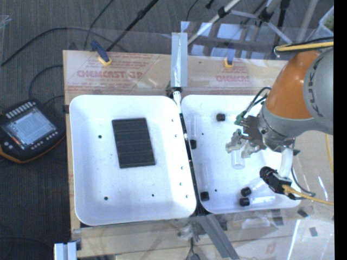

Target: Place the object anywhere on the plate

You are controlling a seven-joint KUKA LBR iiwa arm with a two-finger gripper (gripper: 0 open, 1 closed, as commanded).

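Hovering gripper (238, 148) over right bin (217, 194), finger state unclear; dark plate (133, 142) in left bin (87, 199), pendant (27, 130) beside it

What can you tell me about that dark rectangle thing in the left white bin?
The dark plate is a flat rectangle, almost black, with faint lines running across it that split it into bands. It looks like hard plastic or rubber, though that is hard to tell. It lies flat on the floor of the left bin, near the middle, turned a little askew with its long side running up and down the picture. Nothing lies on it or touches it apart from the bin under it.
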